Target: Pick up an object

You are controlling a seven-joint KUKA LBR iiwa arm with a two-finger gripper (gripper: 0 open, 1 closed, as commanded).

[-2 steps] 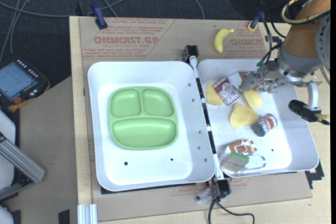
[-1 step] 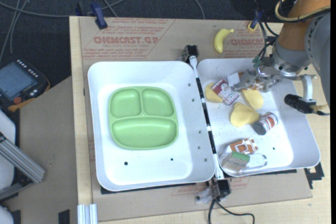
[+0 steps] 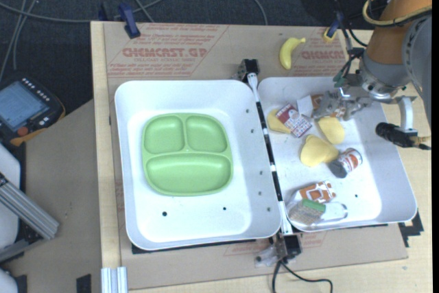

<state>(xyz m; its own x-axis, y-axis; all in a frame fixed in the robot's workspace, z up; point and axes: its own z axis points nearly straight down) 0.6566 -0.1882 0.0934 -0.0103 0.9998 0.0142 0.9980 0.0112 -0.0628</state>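
At the far left, a handheld control pendant [image 3: 24,108] is lying off the counter [image 3: 171,51], well apart from the work. The left bin [image 3: 130,147] is carrying a green divided plate [image 3: 186,154], which is sitting flat near the bin's middle and is probably serving as a drop-off target, not a pick target. A black clamp [image 3: 248,69] is holding the two bins together at the far end of their shared edge. The right bin [image 3: 391,182] is holding the candidate objects in a loose cluster: a red-and-white packet [image 3: 296,121] is overlapping a pale yellow piece [image 3: 276,121] next to the divider, two yellow lumps [image 3: 324,142] are lying touching each other in the middle, a small can [image 3: 346,162] is lying on its side just right of the lower lump, and a clear bag of mixed items [image 3: 312,204] is resting at the near edge. A yellow banana [image 3: 290,51] is lying on the counter outside the bins, beyond the right bin's far rim. The hand [image 3: 336,106] is reaching in from the right and hanging low over the far part of the right bin, just above the upper lump; whether its fingers are apart or together cannot be told at this angle. The crowding is the likely obstacle: the packet and the lumps are lying close enough that a descent may be nudging a neighbour rather than seating on one item.
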